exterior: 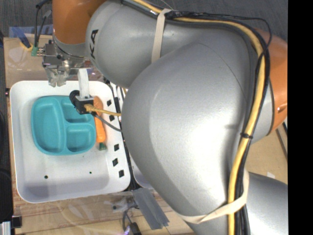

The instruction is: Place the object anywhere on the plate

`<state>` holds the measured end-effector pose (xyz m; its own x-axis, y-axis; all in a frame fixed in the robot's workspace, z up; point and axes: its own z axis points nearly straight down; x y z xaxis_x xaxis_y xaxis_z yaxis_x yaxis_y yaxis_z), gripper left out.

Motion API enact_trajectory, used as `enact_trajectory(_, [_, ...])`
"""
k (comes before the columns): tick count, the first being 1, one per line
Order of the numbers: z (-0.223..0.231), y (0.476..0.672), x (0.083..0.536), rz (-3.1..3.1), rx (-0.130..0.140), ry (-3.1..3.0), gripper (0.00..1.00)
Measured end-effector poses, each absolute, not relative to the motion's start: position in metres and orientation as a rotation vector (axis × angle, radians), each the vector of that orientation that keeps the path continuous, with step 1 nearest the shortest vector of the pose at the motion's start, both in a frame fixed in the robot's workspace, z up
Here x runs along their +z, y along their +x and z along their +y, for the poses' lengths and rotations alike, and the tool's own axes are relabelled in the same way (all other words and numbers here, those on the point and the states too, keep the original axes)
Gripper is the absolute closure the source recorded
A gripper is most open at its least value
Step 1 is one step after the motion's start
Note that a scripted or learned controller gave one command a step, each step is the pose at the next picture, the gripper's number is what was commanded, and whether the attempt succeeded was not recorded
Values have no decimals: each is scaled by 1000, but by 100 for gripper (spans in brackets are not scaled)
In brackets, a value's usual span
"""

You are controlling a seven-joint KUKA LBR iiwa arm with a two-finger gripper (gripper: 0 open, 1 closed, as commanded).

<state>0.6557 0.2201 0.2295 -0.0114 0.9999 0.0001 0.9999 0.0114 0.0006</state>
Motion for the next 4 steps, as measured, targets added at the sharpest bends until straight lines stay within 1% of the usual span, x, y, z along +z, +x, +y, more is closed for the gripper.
enact_trajectory(1, [219, 652, 129, 2237, -21, 2214, 100])
enact_trajectory(2, [219, 653, 88, 2237, -15, 2211, 100])
enact_trajectory(3, [220, 655, 91, 2237, -8, 2210, 100])
enact_trajectory(4, [220, 655, 91, 2237, -8, 2210, 100])
